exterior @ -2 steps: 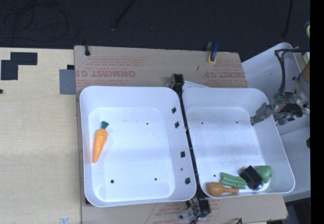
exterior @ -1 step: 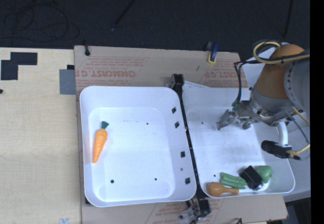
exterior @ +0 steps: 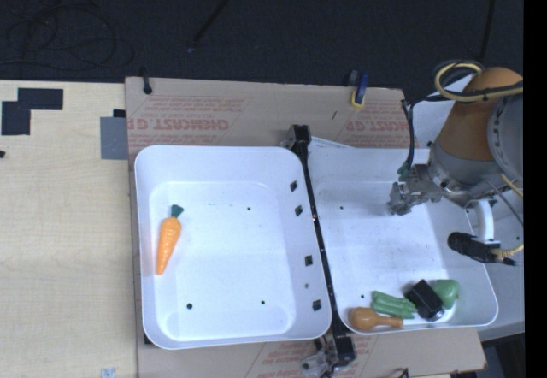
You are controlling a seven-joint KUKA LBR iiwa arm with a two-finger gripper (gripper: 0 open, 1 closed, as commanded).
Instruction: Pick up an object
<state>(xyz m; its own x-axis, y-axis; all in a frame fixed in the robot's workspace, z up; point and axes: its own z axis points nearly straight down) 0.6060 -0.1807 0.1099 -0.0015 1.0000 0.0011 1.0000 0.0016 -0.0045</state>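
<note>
Lying one carrot [exterior: 167, 239] left bin [exterior: 218, 329], four items right bin [exterior: 367, 197]

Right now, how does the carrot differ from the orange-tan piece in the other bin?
The carrot lies alone in the left bin, near its left wall; the orange-tan piece sits in the right bin's front clutter. The carrot is brighter orange and stands lengthwise; the orange-tan piece lies crosswise. Both lie flat.

The arm [exterior: 496, 145] is grey metal with a rounded orange band [exterior: 474, 124] above the wrist. A yellow cable [exterior: 453, 73] loops at the band's 11 o'clock, and thin black cables run along the wrist. The claw [exterior: 403, 197] is small, dull grey and blocky. A white bracket with a black fitting [exterior: 474, 246] sits at the arm's 6 o'clock.
</note>
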